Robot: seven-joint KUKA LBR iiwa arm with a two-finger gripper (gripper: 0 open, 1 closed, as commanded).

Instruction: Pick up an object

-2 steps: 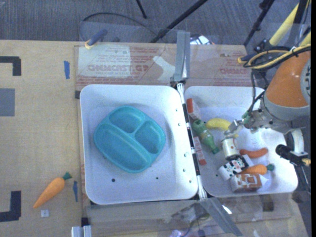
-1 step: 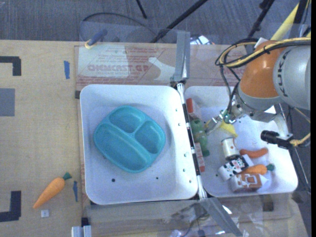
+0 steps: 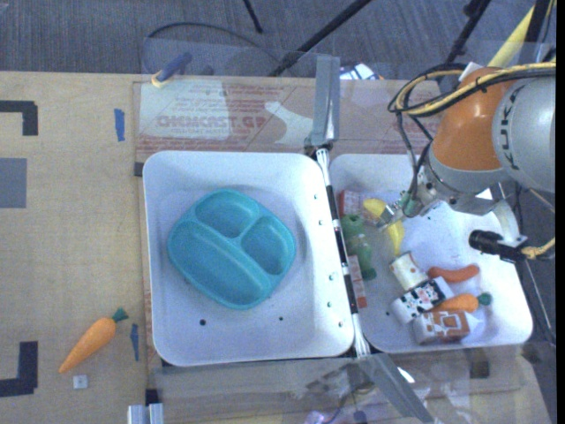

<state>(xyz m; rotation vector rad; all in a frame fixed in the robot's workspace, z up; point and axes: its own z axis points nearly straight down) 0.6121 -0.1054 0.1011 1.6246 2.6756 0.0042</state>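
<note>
End effector (image 3: 410, 203) is seen low in right bin (image 3: 508, 321), beside a smooth curved yellow banana (image 3: 386, 219); grip state cannot be told. Banana's long axis runs near-vertical. Glossy teal sectioned plate (image 3: 231, 247) lies in left bin (image 3: 168, 184).

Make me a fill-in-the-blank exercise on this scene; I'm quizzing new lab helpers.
1. The blue divided plate lies in the ____ bin.
2. The toy carrot on the bench lies ____ both bins.
3. The arm has an ____ band above its wrist.
4. The banana lies in the ____ bin.

Missing words: left; outside; orange; right.
</note>
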